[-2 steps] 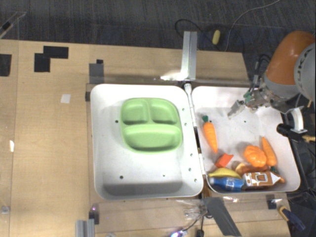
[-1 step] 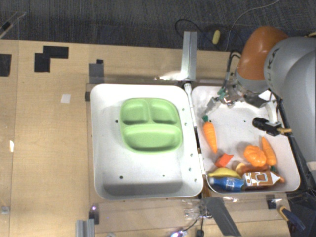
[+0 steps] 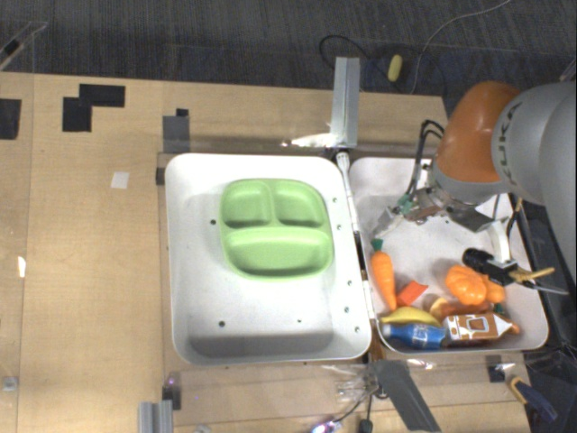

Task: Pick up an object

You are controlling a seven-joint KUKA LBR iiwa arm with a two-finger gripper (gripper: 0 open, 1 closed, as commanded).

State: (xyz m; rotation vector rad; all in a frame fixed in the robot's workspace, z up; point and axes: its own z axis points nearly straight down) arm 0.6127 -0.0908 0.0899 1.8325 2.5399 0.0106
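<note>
My gripper point(image 3: 407, 211) hangs over the back left part of the right bin point(image 3: 397, 174), above bare bin floor. Toys lie along the front of that bin. An orange carrot point(image 3: 384, 278) with a green tip points toward the gripper, a short way in front of it. A small red piece point(image 3: 412, 291) lies beside the carrot. Further right sits an orange pumpkin-like toy point(image 3: 469, 284). At the front edge are a yellow banana point(image 3: 407, 316), a blue object point(image 3: 415, 335) and a brown carton point(image 3: 478, 327).
The left bin point(image 3: 194, 242) holds a green divided plate point(image 3: 273, 225). A metal post point(image 3: 345, 97) stands behind the wall between the two bins. The grey arm with its orange band point(image 3: 473, 142) covers the right bin's back right corner.
</note>
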